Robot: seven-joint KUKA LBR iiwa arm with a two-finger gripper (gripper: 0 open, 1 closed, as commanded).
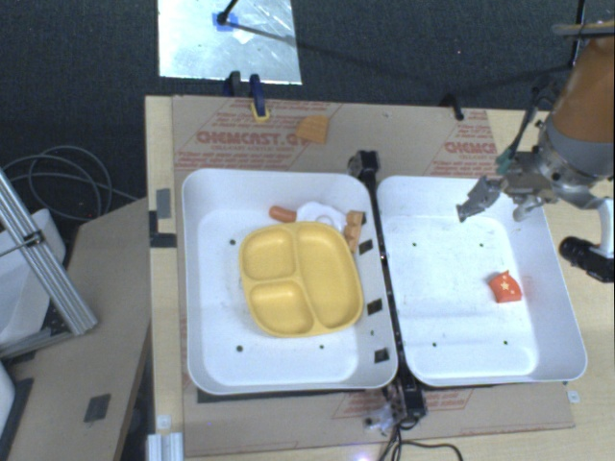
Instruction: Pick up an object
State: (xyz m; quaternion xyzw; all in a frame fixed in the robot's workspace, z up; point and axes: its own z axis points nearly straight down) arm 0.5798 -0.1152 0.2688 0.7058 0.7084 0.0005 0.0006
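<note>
The arm (pixel 581 104) reaches in over the far right corner of the right bin (pixel 553 353), and its gripper (pixel 500 200) hangs above the bin's far edge with the jaws spread apart and nothing between them. This looks like the approach step of a pick: nothing is grasped yet, and the jaws are well apart from any object. The nearest candidate is the small red piece (pixel 505 287), lying alone on the right bin's floor toward its right wall, nearer the camera than the gripper. The left bin (pixel 207 353) holds a yellow tray (pixel 298 281) with three compartments, lying flat at the middle, and beyond it a small orange sausage-shaped piece (pixel 282 214), a white item (pixel 322 216) partly hidden behind the tray's far rim, and a tan block (pixel 355 225) just beside the wall between the bins. A tan scrap (pixel 313 129) lies on the bench (pixel 240 128) beyond the bins. For the next move, I judge the red piece the easier target, since it stands free of walls and neighbours: the gripper would need to travel toward the near side of the bin until centred over it, then descend with the jaws kept wide enough to straddle it before closing. The piece is small and low, so a shallow descent could close on air.
</note>
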